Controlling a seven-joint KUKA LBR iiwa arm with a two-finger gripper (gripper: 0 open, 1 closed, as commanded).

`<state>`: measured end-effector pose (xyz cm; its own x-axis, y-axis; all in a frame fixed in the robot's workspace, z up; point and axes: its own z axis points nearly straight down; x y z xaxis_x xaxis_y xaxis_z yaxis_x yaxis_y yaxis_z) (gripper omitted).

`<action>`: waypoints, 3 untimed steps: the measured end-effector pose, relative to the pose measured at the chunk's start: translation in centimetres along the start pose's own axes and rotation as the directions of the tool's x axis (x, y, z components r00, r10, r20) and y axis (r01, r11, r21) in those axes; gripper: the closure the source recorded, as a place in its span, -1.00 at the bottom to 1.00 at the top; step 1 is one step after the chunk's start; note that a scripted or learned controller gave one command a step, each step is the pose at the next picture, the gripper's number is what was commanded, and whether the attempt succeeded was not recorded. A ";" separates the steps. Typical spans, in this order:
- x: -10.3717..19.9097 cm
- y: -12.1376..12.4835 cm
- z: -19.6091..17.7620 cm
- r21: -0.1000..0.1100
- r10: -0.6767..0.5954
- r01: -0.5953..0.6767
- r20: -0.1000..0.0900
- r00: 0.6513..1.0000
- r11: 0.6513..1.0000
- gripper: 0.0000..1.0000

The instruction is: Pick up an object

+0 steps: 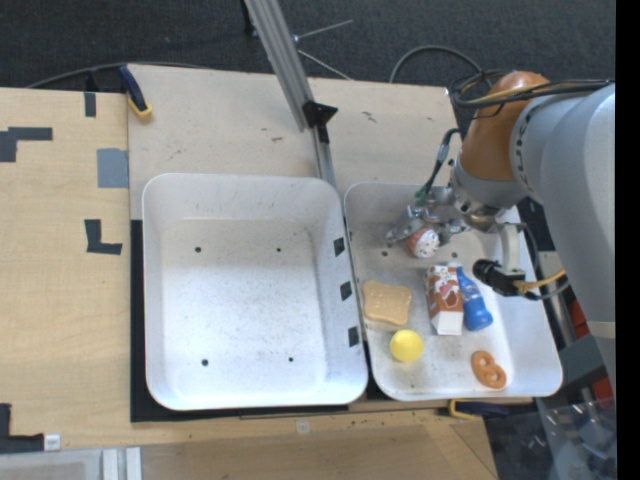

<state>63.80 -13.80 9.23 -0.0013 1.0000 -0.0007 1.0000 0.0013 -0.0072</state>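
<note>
My gripper [421,226] is low in the back part of the right bin [530,363], under the orange-banded wrist. A small round red-and-white object [426,243] lies right at the gripper's tip, touching or nearly touching it. Nearer the front, a slice of toast [386,303] lies by the bin's left wall with a yellow ball [405,346] just in front of it. A red-and-white carton [445,300] and a blue bottle [476,308] lie side by side in the middle. An orange pretzel [488,369] sits at the front right.
The left bin [160,268] stands beside the right one, with a black divider strip between them. A slanted metal pole [285,53] comes down to the bench behind the bins. A black cable and yellow fitting [505,280] hang at the right bin's right side.
</note>
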 end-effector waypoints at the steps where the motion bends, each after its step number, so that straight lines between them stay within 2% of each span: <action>1: 0.1 0.2 -1.4 -0.004 -0.002 0.002 0.000 1.000 1.000 1.00; 2: 0.5 0.8 -5.9 -0.010 -0.001 0.001 -0.001 1.000 1.000 1.00; 3: 0.1 0.3 -10.5 -0.011 0.001 -0.001 0.000 1.000 1.000 1.00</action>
<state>64.14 -13.67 19.73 -0.0007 1.0000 -0.0007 1.0000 0.0007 0.0039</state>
